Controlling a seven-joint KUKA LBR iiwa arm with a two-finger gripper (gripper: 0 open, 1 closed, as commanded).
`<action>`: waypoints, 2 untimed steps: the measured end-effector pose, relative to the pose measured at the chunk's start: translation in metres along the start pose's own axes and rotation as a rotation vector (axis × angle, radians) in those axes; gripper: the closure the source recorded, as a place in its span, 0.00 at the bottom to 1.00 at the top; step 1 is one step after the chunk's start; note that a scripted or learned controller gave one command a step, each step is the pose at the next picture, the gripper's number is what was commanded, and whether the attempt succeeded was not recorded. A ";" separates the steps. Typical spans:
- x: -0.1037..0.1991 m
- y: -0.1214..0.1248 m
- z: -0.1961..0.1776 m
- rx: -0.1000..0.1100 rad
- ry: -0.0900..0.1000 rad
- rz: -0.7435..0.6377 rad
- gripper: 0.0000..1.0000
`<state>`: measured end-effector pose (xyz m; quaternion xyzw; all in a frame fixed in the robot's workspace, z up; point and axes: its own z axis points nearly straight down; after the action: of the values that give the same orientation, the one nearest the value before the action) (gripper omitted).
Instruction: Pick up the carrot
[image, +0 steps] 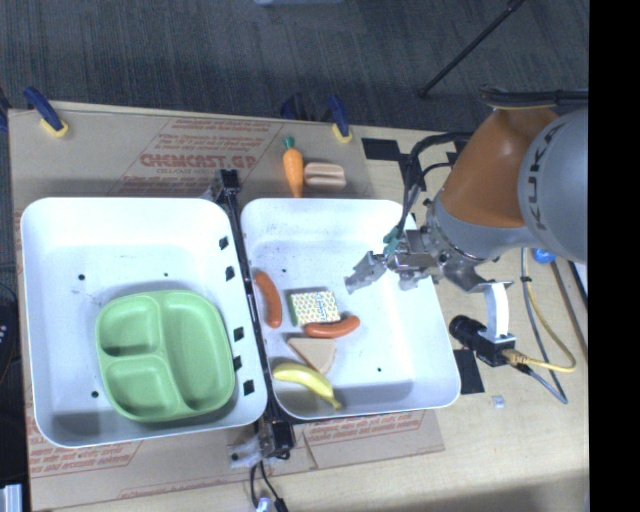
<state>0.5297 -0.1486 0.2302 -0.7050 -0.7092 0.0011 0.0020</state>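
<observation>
The carrot, orange with a green top, lies on the cardboard just behind the right bin's far rim, outside both bins. My gripper hangs over the right bin, near its right-middle area, roughly a hand's width in front of and to the right of the carrot. Nothing shows in the gripper.
A tan bun-like toy lies right beside the carrot. The right bin holds two sausages, a patterned square, a bread slice and a banana. A green divided plate sits in the left bin.
</observation>
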 end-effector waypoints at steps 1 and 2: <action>0.083 -0.001 0.039 0.001 0.000 0.073 0.00; 0.152 -0.049 0.036 0.002 0.000 0.201 0.00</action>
<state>0.4794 0.0035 0.1944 -0.7725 -0.6350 0.0022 0.0025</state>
